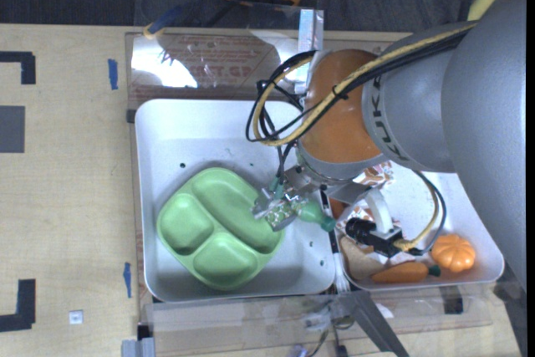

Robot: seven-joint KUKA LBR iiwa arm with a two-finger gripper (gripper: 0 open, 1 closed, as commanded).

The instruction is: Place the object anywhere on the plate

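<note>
A light green plate point(209, 230) with three compartments lies in the left bin point(159, 146), towards its front. My gripper point(278, 207) hangs over the plate's right rim, low and close to it. A small darker green thing point(315, 216) shows just to the right of the gripper, near the wall between the bins. I cannot tell whether the gripper holds it. The grey arm and its orange band point(338, 113) cover much of the right bin.
The right bin point(485, 263) holds an orange pumpkin-shaped toy point(456, 253), an orange carrot point(403, 272) at its front, and a brown-and-white item point(381, 175) partly under the arm. A clear plastic sheet point(217, 54) lies behind the left bin.
</note>
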